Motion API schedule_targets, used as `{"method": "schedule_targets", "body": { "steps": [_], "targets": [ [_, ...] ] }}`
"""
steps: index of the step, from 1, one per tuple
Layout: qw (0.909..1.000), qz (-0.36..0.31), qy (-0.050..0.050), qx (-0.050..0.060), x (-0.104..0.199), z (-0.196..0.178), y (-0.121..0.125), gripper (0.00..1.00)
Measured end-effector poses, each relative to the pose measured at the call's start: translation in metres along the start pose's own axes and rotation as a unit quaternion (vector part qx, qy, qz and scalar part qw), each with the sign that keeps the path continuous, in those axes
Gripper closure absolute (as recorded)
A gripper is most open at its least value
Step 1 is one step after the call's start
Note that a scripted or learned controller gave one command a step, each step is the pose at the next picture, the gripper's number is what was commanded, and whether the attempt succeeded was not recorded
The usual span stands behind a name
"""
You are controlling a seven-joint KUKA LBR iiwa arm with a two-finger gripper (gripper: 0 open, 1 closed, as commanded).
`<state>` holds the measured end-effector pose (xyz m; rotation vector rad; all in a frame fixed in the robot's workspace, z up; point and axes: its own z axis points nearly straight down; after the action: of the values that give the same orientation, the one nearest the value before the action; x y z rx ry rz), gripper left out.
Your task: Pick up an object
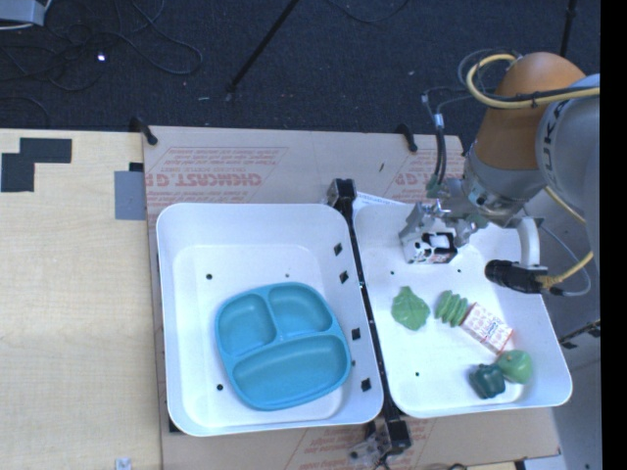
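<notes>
We see the jaws low at the right bin's far end, over a black-and-white object; can't tell their state. Green toys lie nearby w/ a red-white box.

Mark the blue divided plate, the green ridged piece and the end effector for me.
blue divided plate (283, 347): camera view, left bin, on its large lower compartment.
green ridged piece (452, 307): camera view, right bin, its middle.
end effector (432, 243): camera view, above the right bin, at its tip.
</notes>
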<state>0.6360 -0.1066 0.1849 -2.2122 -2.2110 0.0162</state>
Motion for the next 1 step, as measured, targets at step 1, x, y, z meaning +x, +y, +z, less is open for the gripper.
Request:
{"method": "schedule_targets", "body": {
  "steps": [1],
  "targets": [
    [1.0,-0.001,-0.001,-0.007,-0.0003,-0.0083,0.003,0.0]
  ]
}}
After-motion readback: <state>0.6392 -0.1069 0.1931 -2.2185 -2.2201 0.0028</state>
